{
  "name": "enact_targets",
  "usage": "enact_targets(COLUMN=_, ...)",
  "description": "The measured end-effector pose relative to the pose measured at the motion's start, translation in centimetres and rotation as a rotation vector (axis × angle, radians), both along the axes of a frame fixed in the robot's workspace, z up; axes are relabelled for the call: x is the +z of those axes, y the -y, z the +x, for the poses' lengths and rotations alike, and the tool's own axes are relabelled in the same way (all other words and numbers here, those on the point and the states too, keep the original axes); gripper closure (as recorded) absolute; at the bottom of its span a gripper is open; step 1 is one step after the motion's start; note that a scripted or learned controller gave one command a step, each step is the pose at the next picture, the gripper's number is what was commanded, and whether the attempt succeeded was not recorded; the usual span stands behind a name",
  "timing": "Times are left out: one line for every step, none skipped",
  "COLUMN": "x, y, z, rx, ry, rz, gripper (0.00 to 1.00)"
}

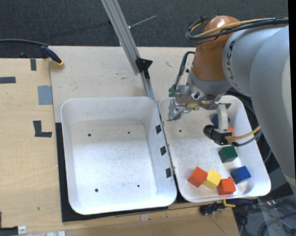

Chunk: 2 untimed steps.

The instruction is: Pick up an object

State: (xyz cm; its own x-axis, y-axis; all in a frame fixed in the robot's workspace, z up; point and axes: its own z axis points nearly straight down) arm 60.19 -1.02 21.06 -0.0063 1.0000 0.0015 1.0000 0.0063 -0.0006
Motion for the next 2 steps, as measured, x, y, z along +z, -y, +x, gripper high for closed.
enact_targets(x=-0.4, y=-4.7, z=1.8, rx=0.000, ry=0.000, rz=0.000, gripper=1.00)
enact_targets(x=1.7, y=-9.2, z=3.5, rx=0.000, ry=0.002, rz=0.000, gripper=1.00)
